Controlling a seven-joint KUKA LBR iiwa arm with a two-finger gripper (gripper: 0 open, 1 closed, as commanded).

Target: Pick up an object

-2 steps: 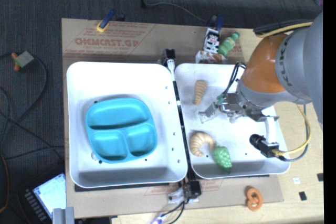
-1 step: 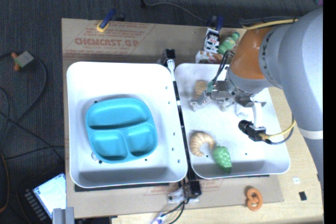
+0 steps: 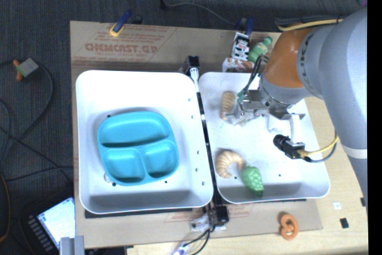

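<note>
You had the claw (image 3: 243,109) low in the right bin (image 3: 310,188), and whether it gripped anything couldn't be told. The ridged tan shell (image 3: 227,103) lay just to its left, long axis upright in view. A glossy croissant (image 3: 227,162) and bumpy green grapes (image 3: 252,180) sat nearer the front wall.

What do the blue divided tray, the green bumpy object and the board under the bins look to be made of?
Blue three-compartment tray: looks like moulded plastic, with smooth rounded edges and a soft sheen. Green bumpy object: probably plastic or rubber toy food, evenly coloured with a knobbly surface; the view leaves this open. Brown board under the bins: flat and matte with red printed lettering, likely cardboard or paper-masked sheet.
</note>
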